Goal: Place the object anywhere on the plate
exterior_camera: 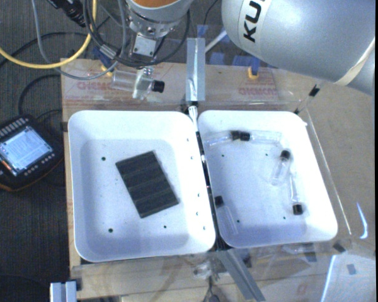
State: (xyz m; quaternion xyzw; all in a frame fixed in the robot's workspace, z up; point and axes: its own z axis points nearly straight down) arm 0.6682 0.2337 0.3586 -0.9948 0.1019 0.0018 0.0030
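Camera view: the claw (141,68) hangs over the tabletop's far edge behind the left bin (82,168), a clear black-capped tube (131,80) crosswise at its tip, grip impossible to tell, the dark ridged plate (147,184) lying nearer, mid-bin.

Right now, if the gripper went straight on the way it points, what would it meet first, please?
Probably the bench strip behind the left bin. The gripper hangs there pointing down, short of the bin's far rim; depth is hard to judge, so the rim is possible.
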